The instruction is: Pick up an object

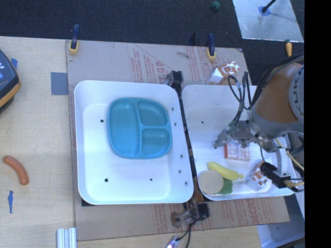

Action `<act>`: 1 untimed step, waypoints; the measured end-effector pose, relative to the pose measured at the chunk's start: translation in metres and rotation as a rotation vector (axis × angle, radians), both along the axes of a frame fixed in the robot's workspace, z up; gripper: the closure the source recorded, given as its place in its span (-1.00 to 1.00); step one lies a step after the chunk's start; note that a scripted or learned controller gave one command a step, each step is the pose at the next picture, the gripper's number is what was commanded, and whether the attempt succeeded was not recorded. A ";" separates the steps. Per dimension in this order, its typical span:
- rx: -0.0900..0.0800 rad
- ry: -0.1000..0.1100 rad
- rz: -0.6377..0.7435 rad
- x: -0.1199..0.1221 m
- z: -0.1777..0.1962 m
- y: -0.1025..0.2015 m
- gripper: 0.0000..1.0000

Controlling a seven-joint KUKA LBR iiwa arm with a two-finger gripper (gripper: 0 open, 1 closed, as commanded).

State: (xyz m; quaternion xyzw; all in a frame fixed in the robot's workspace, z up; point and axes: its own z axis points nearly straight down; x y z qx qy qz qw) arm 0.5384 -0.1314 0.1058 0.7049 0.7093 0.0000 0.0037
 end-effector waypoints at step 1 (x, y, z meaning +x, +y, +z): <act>0.006 0.008 -0.002 0.053 -0.014 0.021 -1.00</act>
